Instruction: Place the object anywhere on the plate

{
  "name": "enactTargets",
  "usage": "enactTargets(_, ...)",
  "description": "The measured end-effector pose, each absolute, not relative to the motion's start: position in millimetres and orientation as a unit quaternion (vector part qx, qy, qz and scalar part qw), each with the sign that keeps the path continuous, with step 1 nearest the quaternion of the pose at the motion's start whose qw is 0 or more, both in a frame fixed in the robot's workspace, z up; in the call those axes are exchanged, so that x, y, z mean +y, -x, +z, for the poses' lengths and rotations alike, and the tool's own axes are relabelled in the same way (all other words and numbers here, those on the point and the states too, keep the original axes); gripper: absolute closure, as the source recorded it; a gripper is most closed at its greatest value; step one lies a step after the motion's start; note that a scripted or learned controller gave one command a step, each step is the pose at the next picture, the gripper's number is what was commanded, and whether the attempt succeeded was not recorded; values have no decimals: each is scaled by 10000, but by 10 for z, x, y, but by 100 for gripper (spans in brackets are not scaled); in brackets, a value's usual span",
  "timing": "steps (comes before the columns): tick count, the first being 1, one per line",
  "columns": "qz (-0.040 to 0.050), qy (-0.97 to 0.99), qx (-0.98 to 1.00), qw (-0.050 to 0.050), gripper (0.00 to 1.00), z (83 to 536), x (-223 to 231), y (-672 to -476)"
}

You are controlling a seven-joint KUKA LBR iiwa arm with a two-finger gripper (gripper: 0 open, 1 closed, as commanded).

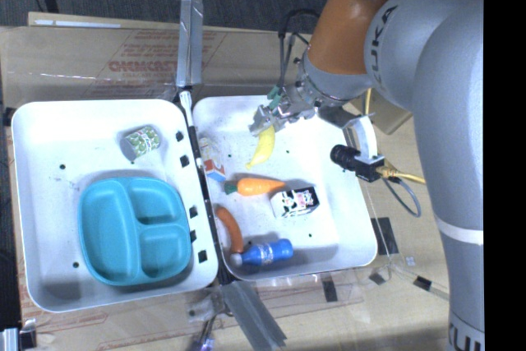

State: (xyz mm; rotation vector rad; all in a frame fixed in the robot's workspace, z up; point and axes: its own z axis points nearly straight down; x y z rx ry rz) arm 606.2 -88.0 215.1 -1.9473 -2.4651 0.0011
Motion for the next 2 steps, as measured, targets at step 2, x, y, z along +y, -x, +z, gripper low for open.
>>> enactTargets(2, 15, 5425, -8400, 19, 100, 2088, 516, -4823)
